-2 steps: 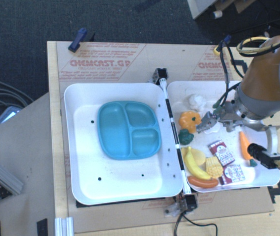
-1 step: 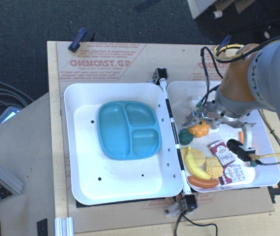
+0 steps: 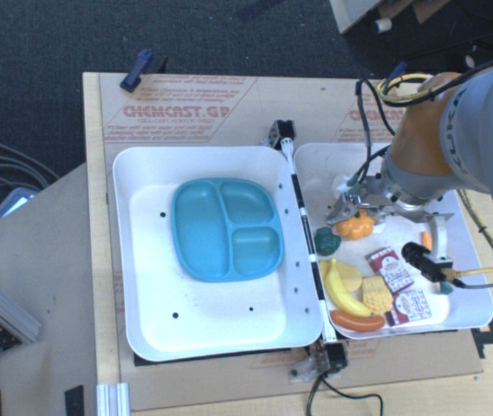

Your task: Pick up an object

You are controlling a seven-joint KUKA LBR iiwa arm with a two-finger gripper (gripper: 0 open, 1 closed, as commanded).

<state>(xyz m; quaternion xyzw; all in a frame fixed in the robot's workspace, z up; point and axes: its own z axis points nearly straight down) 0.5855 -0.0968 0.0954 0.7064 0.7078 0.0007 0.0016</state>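
Observation:
My gripper hangs low over the back half of the right bin, just behind a small orange toy fruit and close to touching it. A dark green toy lies just left of the orange one, against the bin's left wall. Toward the front lie a yellow banana, a square cracker and a hot dog. Two red-and-white packets sit to the right of these. I see nothing lifted off the bin floor.
The left bin holds a blue divided plate. A black clip sits where the bins meet at the back. The arm's orange band and grey body cover the right bin's back right corner.

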